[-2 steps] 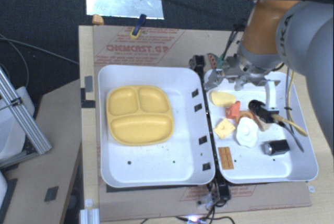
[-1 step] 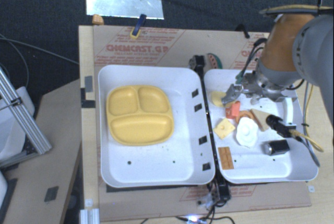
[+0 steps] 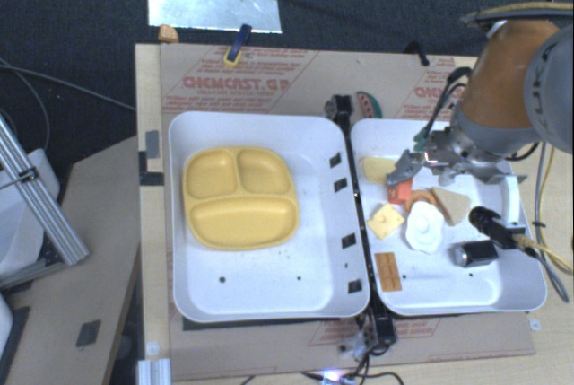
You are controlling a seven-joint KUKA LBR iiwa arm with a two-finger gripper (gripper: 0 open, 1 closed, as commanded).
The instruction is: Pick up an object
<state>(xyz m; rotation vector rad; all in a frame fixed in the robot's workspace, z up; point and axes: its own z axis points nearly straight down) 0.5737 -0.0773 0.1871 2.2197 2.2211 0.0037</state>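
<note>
I am hanging my gripper (image 3: 405,170) low over the far-left part of the right bin (image 3: 448,295); whether it is grasping anything I cannot tell; nothing looks lifted yet, I judge; an orange-red block (image 3: 400,193) is lying just under it, beside a yellow cheese wedge (image 3: 387,220) and a fried egg toy (image 3: 423,228); the yellow divided plate (image 3: 239,196) is sitting alone in the left bin (image 3: 260,298); the whole pick is remaining.

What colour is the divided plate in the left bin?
Pale yellow divided plate, clearest in the camera view.
</note>
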